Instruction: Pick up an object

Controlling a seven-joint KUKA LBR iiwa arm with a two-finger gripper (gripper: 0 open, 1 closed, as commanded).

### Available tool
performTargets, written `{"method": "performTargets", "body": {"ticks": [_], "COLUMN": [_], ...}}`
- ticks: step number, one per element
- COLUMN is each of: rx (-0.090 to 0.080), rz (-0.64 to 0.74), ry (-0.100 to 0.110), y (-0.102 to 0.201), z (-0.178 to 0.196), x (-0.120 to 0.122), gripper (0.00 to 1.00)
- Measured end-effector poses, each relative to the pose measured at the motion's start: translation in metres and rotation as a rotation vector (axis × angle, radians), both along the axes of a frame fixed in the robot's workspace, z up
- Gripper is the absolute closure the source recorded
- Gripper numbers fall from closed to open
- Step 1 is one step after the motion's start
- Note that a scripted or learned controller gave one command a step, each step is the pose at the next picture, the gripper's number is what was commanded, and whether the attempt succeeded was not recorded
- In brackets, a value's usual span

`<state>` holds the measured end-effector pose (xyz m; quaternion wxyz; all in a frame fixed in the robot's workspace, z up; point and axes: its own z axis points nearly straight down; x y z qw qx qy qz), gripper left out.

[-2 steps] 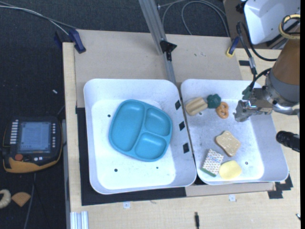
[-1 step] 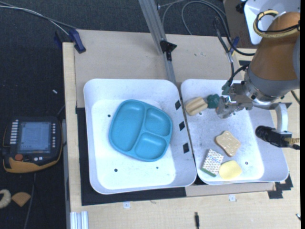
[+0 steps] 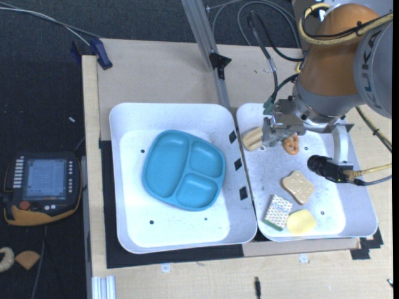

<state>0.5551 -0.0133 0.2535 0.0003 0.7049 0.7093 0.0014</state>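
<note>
The arm reaches in over the right bin (image 3: 358, 220), and its gripper (image 3: 272, 129) is low above the far left part of this bin. Whether it grips or stands released cannot be told here, because the wrist covers that part from above.

A tan roll (image 3: 252, 139) lies at the left wall of the right bin, just beside the gripper, maybe touching it. A pretzel (image 3: 290, 145) lies close on the other side, partly under the wrist. Nearer to the front edge are a bread slice (image 3: 298, 186), a checked sponge (image 3: 277, 212) and a yellow piece (image 3: 301, 222). The left bin (image 3: 124, 136) carries a blue tray (image 3: 184, 169) in its middle.

I judge that the step in hand is the approach to a grasp, most likely on the roll or the pretzel. Nothing looks lifted yet. The next move calls for centring over one thing, closing on it firmly, and then rising straight up. The roll sits against the wall, so one side has little room there.
</note>
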Motion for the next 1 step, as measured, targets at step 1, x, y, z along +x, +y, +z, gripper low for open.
{"method": "performTargets", "body": {"ticks": [1], "rx": [0.0], "rz": [0.0], "ry": [0.004], "y": [0.0569], "z": [-0.0164], "x": [0.0091], "gripper": [1.0]}}
